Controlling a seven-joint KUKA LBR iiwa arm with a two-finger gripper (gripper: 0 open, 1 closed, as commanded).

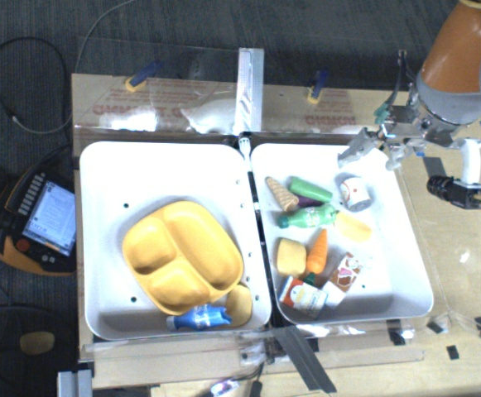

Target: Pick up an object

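Objects for picking crowd the right bin, with the gripper above its far right corner.

Nearest the front wall lie a red and white packet and a small carton; behind them sit a yellow block, a carrot and a pale yellow disc, then a green bottle, a cone, a green and purple piece and a white cup. Bare floor runs along the bin's right wall and front right corner. In the left bin, a yellow divided tray fills the front middle, a blue item touching its near edge. The grey arm slants in from the far right; I cannot tell how the fingers stand. The white cup lies just in front of them, apart.
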